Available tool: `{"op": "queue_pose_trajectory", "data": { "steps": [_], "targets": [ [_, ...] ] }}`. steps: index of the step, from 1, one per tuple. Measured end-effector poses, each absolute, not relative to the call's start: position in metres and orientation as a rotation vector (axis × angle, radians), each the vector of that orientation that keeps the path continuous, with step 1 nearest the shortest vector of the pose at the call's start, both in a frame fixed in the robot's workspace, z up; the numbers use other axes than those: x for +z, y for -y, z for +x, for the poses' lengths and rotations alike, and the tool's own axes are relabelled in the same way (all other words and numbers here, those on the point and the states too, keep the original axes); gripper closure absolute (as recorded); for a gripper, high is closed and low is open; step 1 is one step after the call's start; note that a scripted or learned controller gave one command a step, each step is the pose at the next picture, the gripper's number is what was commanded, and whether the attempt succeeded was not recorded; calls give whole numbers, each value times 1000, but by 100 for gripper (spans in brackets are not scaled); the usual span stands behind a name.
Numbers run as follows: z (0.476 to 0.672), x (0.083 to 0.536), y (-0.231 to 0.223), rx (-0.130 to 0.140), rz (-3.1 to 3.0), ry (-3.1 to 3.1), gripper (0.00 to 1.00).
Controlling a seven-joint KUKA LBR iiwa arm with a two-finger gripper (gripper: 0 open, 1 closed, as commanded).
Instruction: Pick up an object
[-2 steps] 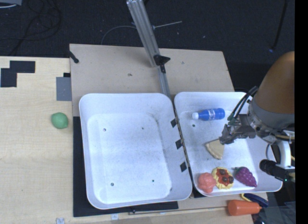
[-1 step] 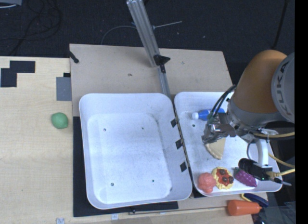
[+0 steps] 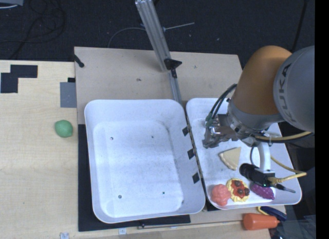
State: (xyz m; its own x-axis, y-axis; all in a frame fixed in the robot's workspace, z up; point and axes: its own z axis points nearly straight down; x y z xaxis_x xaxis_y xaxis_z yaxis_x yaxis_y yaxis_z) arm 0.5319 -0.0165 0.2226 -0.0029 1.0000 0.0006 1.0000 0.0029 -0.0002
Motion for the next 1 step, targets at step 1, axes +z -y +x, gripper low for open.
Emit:
{"op": "queue_pose_trajectory", "data": {
  "steps": [1],
  "targets": [
    [543, 215, -32, 1, -2218, 2224, 100]
  ]
}}
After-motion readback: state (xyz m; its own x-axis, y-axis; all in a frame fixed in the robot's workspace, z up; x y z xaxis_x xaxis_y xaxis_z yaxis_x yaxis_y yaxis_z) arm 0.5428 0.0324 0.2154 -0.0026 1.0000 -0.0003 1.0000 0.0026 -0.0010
